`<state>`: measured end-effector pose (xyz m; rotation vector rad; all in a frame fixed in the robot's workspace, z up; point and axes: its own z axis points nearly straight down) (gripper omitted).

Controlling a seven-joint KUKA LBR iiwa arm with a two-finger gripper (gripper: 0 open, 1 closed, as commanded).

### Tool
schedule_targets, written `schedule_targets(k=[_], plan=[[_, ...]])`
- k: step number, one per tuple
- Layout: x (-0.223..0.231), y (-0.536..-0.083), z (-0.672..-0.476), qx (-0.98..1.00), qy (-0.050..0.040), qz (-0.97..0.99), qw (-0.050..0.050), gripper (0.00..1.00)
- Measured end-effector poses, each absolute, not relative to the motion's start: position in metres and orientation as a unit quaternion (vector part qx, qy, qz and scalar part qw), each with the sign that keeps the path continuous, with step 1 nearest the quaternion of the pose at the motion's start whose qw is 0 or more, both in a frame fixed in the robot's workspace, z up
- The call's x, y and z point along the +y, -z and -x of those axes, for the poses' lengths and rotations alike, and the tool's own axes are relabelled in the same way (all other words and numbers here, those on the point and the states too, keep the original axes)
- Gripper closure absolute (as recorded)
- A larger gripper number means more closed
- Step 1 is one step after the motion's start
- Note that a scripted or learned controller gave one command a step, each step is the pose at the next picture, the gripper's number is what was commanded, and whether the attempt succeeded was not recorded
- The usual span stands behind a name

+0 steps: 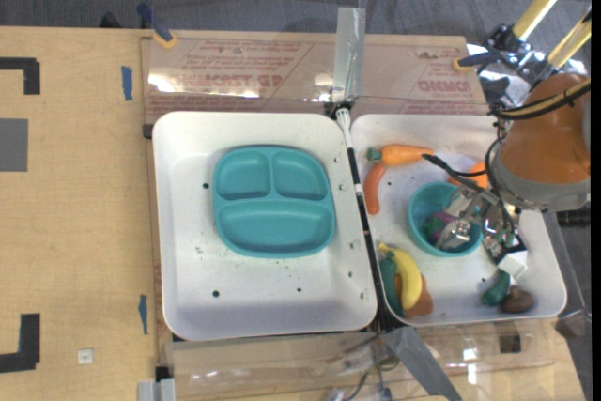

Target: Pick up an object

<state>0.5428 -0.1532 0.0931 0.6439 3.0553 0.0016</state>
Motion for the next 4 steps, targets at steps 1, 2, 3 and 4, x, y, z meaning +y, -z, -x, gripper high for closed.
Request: schedule_targets(k=[1, 2, 3, 4], plan=[[-0.153, -0.093, -0.543, 0.979, -0.0008, -0.206, 0.010, 0.00], [-0.120, -0.093, -0.584, 0.977, -0.0010, -0.215, 0.011, 0.00], [-0.159, -0.093, -0.551, 0.943, -0.0009, -0.332, 0.009, 0.00], [-0.115, -0.093, -0.627, 0.952, 0.0020, -0.307, 0.004, 0.00]])
